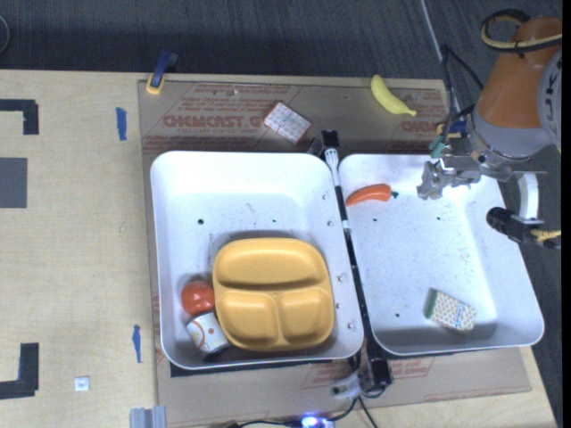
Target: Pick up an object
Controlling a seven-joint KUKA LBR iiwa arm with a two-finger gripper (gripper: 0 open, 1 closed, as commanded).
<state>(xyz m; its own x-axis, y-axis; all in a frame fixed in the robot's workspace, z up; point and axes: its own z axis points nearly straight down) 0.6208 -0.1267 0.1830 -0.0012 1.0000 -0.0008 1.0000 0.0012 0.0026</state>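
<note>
Two white bins were seen on the table (pixel 71 239). The end effector (pixel 432 185) hung over the right bin (pixel 500 328), toward its 11 o'clock corner; how far it was spread could not be told. An orange carrot-like object (pixel 368 194) lay near, at its 9 o'clock, against the bin wall. A miss was judged likely there: the wall could be struck, or the rounded object nudged aside. A patterned packet (pixel 451 310) lay at 5 o'clock.

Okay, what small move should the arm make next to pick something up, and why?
Probably shift the pincer a little toward the left bin and down onto the orange carrot-like piece. That piece lies closest, against the right bin's far-left corner, with nothing piled on it.
</note>
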